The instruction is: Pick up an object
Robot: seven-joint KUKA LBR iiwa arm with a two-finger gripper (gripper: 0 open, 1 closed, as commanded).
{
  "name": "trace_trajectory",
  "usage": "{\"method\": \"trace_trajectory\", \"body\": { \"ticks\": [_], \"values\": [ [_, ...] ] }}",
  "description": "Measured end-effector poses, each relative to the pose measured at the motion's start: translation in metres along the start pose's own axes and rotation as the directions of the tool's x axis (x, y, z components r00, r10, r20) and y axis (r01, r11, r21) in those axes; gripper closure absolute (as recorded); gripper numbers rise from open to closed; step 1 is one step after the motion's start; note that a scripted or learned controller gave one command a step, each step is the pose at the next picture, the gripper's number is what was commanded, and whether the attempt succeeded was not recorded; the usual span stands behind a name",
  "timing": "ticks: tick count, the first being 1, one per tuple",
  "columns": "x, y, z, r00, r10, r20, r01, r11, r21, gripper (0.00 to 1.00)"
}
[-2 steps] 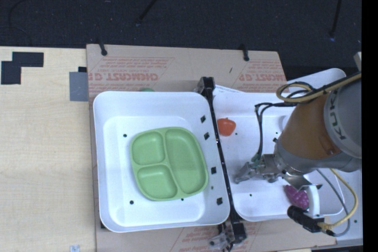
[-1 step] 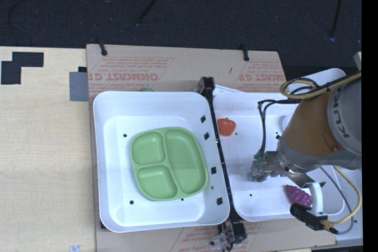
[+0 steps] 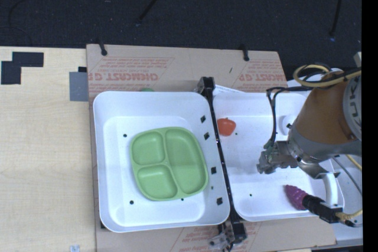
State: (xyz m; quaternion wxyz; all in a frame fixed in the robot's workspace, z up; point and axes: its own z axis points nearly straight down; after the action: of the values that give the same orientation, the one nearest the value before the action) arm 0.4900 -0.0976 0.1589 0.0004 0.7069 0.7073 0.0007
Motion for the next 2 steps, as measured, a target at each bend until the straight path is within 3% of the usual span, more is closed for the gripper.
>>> {"method": "trace_trajectory", "body": {
  "ticks": [2],
  "values": [
    [0.005,0.006,-0.112,1.000,0.000,0.000,0.000,1.000,0.000,1.00]
  ]
}}
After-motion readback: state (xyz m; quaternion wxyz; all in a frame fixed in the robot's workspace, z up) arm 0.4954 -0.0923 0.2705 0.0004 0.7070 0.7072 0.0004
